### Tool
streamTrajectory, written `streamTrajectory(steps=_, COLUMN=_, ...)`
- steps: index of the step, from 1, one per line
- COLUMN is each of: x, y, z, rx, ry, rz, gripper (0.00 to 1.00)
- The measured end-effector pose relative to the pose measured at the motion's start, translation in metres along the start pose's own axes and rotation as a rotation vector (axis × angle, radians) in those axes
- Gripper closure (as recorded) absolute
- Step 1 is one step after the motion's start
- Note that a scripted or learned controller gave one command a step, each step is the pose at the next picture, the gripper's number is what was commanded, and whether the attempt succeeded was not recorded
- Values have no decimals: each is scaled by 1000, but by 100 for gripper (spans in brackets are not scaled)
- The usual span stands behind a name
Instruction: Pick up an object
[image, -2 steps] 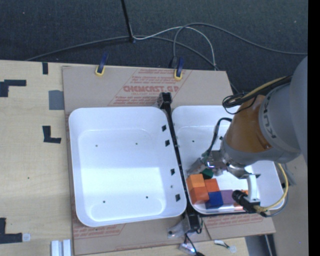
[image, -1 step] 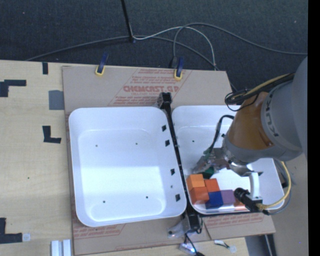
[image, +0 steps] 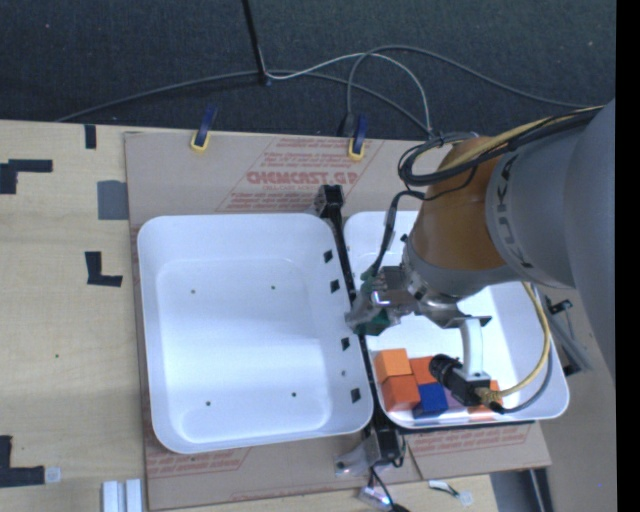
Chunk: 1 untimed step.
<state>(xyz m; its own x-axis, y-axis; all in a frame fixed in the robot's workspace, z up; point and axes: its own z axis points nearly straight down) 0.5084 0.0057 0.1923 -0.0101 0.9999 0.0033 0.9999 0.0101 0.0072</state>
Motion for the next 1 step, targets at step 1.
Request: streamTrajectory(steps=1, x=55, y=53, z=-11, rx=7, ry=-2, rz=5, gripper=100)
